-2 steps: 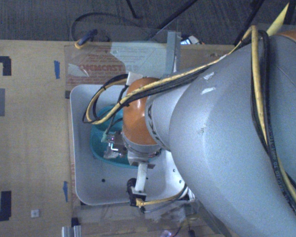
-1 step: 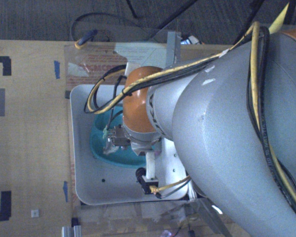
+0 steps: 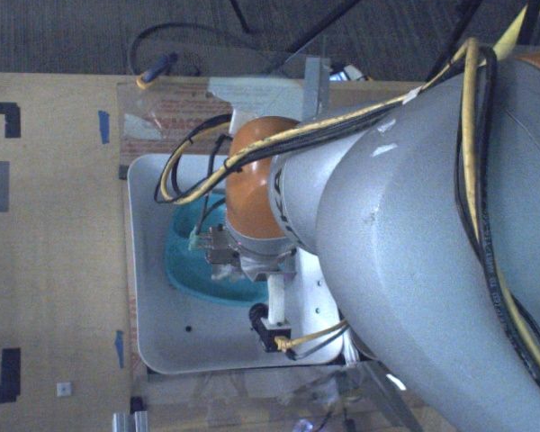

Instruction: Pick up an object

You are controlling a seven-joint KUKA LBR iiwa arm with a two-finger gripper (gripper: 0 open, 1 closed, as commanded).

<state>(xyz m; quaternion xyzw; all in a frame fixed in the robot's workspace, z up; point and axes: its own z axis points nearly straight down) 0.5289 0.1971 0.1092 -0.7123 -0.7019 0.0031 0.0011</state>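
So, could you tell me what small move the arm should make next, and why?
Probably a short, slow descent straight down. The gripper sits low in the white bin, directly over the teal object, but the wrist hides its tips, so a hold on it cannot be confirmed. Easing down before closing seems the safest step.
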